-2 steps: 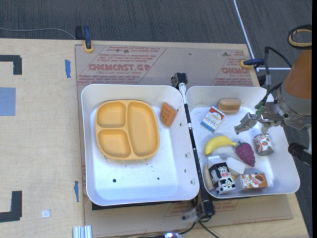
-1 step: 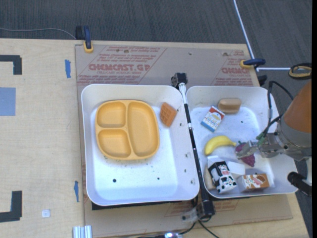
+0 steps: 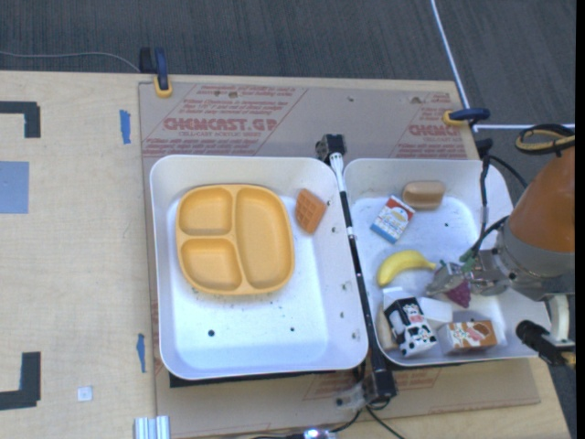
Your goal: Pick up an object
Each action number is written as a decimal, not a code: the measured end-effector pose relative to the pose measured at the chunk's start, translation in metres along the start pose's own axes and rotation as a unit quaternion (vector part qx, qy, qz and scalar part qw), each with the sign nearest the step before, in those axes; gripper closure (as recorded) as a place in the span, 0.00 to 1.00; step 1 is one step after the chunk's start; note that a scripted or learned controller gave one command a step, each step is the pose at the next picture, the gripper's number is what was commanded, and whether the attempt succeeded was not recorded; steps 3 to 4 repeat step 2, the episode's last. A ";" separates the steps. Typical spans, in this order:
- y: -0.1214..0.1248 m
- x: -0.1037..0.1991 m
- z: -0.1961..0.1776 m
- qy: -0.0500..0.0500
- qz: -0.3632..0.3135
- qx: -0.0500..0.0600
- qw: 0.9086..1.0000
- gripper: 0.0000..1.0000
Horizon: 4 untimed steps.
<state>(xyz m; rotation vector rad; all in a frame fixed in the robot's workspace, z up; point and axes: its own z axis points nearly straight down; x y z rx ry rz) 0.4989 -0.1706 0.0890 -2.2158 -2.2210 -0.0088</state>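
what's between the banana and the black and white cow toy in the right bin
In the camera view, a small white object lies between the banana and the cow toy, just above the toy.

Brown cardboard sheet lay on the counter under the white bins. Orange clamp sat far up-left of the hand, and a blue-handled clamp sat straight beyond it. Blue tape strip was far left. White cable ran further beyond.
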 end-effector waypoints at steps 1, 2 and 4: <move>0.001 -0.005 -0.011 -0.007 0.002 -0.006 1.000 1.00; 0.066 0.036 -0.130 -0.004 0.001 -0.001 1.000 1.00; 0.066 0.036 -0.130 -0.004 0.001 -0.001 1.000 1.00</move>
